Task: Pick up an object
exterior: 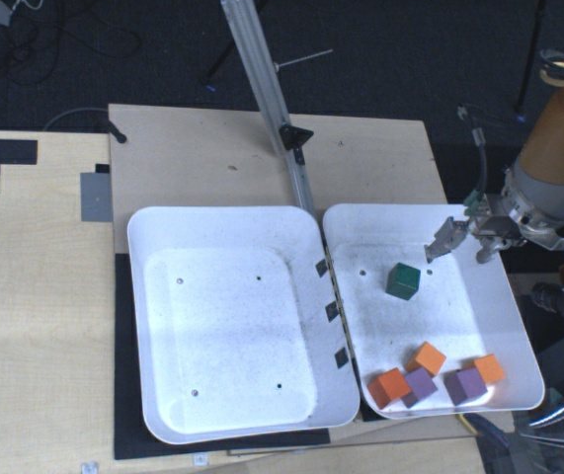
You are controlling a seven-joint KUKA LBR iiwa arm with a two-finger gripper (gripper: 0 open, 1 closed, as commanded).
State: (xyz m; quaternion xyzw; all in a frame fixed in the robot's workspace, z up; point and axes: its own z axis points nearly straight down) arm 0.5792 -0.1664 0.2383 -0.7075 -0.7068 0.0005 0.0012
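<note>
A dark green cube (403, 281) rests near the middle of the right bin (361, 230). Along that bin's front edge lie orange blocks (428, 357) (391, 387) (489, 368) and purple blocks (419, 384) (465, 384), clustered together. My gripper (462, 242) hangs over the right bin's upper right part, up and to the right of the green cube. Its two fingers are spread apart, one finger (441, 240) toward the cube and the other finger (486, 248) near the bin's right wall. Nothing sits between them.
The left bin (153, 227) stands beside the right one, joined by black clips (333, 309) along the shared rim. A slanted aluminium rail (262, 77) rises behind the bins. Cables hang near the arm at the right.
</note>
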